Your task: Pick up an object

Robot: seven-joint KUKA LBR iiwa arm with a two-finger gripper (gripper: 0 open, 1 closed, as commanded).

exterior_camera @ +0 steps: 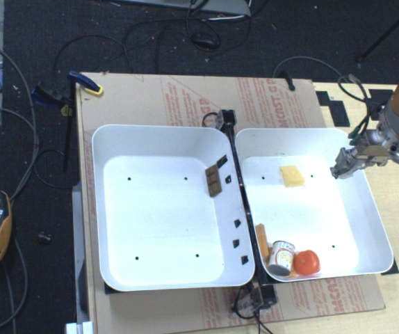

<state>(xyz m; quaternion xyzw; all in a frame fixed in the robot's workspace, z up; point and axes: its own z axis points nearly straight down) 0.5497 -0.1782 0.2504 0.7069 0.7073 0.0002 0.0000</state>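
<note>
A yellow block (292,176) lies in the back part of the right bin (366,207). In that bin's front left corner sit an orange stick (262,239), a small white can (281,256) on its side and a red ball (307,261), close together. A brown bar (214,180) leans against the right wall of the left bin (116,186). My gripper (341,169) hangs over the right bin's far right rim, to the right of the yellow block and apart from it. Nothing shows between its tips.
The bins rest on a cardboard sheet (178,99). A black divider (235,186) with clips runs between the bins. Cables cross the dark floor behind, and a blue and yellow clamp (85,83) grips the cardboard's back left corner.
</note>
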